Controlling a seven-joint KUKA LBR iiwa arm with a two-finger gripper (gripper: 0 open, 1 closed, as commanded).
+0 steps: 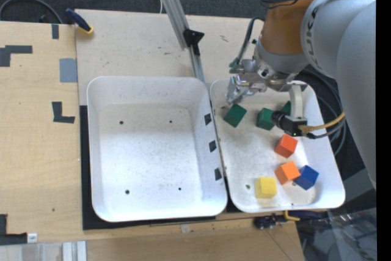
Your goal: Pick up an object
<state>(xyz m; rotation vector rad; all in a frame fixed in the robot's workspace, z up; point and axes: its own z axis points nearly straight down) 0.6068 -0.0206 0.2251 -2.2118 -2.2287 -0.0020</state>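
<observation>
Several small blocks lie in the right bin (327, 189). One green block (234, 115) sits near the bin's back left corner, and another green block (265, 118) lies to its right. Toward the front are an orange block (285, 145), a second orange block (286, 172), a blue block (307, 176) touching it, and a yellow block (266, 187). My gripper (236, 95) hangs at the back of the right bin, just behind and above the first green block. Nothing visibly rides in it.
The left bin (98, 131) stands beside the right one, sharing a raised divider wall (215, 150). A slanted metal bar (177, 9) crosses the bench behind the bins. A blue and yellow clamp (79, 20) lies at the back left. Cables trail off the wrist on the right.
</observation>
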